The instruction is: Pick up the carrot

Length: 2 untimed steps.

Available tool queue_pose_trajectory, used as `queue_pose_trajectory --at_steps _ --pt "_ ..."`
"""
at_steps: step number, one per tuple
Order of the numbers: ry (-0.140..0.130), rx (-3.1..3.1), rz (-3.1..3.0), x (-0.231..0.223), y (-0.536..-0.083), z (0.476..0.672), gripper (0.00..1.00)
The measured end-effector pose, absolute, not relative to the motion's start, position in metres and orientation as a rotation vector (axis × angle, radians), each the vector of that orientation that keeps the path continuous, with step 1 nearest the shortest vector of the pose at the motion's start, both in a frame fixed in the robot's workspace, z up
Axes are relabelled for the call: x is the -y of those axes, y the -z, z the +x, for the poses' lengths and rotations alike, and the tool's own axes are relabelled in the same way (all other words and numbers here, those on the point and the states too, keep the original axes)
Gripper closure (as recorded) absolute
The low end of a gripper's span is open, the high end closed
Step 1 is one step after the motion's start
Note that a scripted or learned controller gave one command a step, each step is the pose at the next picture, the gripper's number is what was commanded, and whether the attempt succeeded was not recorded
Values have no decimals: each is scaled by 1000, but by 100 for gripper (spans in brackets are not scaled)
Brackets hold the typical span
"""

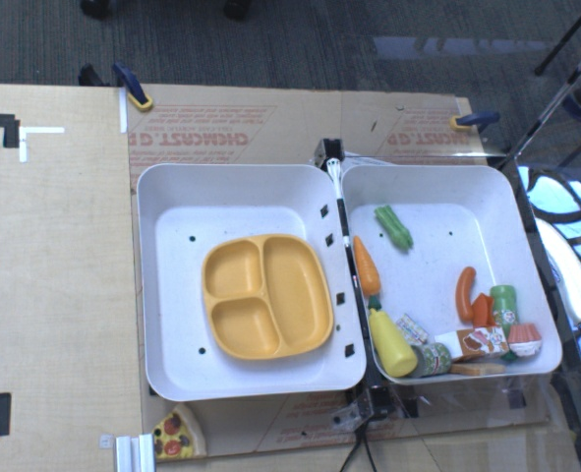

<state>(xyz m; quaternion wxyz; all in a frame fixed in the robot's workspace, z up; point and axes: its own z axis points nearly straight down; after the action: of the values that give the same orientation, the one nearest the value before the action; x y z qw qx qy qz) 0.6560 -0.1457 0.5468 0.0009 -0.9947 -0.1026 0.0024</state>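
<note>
The carrot [366, 267], orange with a green stub at its near end, lies along the left wall of the right bin [487, 190]. It points roughly toward the far side of the bin, just above a yellow squeeze bottle [390, 346].
The left bin [162, 264] holds a yellow three-part plate [266, 295]. In the right bin lie a green pepper [393, 227], a red-orange sausage [464, 293], a green can [503, 304], small packets and a tin [433, 359] along the near wall. A toy pizza slice [174, 436] lies on the bench.
</note>
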Motion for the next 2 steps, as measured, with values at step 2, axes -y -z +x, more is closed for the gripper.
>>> queue_pose_trajectory --at_steps 2 --pt "-11 324 -3122 134 -539 655 0"
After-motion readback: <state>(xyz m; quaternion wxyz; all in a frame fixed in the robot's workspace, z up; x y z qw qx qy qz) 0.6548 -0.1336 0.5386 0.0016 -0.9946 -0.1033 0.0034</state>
